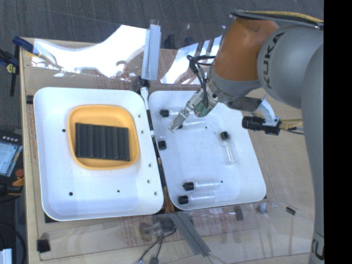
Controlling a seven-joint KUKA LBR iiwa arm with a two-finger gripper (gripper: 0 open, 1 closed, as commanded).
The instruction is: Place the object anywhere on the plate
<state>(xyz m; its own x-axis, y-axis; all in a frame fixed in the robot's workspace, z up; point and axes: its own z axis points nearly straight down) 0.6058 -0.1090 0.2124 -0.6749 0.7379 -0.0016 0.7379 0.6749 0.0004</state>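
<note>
Left bin (49, 147): yellow plate (103, 133), nothing on it. Right bin (247, 169): clear vials with black caps lie scattered; one vial (227, 147) mid-right. Pincer (177, 124) hangs at upper centre; released or clenched, cannot tell. Advice: descend squarely over one vial, fingers across its width.

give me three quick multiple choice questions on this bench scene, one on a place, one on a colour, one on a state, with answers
1. Which bin holds the plate?
A. left bin
B. right bin
C. neither

2. What colour is the plate's rim?
A. blue
B. yellow
C. red

3. How do the capped tubes sit?
A. stacked on the plate
B. standing upright
C. lying flat in the right bin

Answers:
1 A, the plate sits in the left bin.
2 B, a yellow rim rings its dark ridged centre.
3 C, the tubes lie on their sides in the right bin, with the gripper above it.
</note>
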